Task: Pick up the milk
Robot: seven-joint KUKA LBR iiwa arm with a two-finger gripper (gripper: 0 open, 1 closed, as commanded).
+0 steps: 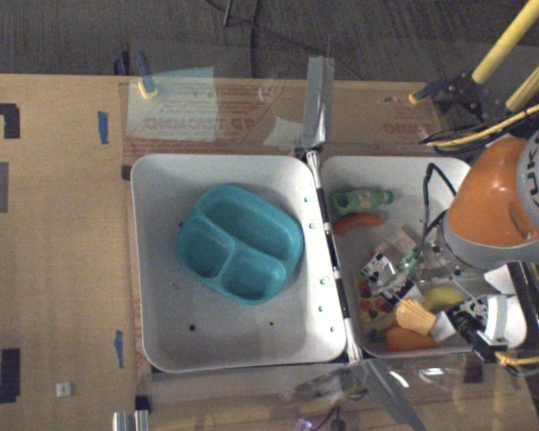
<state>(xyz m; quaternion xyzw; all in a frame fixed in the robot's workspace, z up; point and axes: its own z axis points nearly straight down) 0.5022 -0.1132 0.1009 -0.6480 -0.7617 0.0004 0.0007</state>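
My gripper (384,277) is low in the right bin (341,268), near its middle, and stands open with nothing visible between its fingers. A pale pinkish carton (402,241), which may be the milk, lies just behind the gripper, partly hidden by the wrist. The grey arm with its orange band (494,209) covers the right side of this bin.
A green bottle (361,199) and an orange piece (357,224) lie at the back of the right bin. A yellow wedge (414,316), an orange item (410,338), a yellow fruit (442,296) and a colourful flat piece (372,309) crowd the front. A teal divided plate (240,242) lies in the left bin (162,330).
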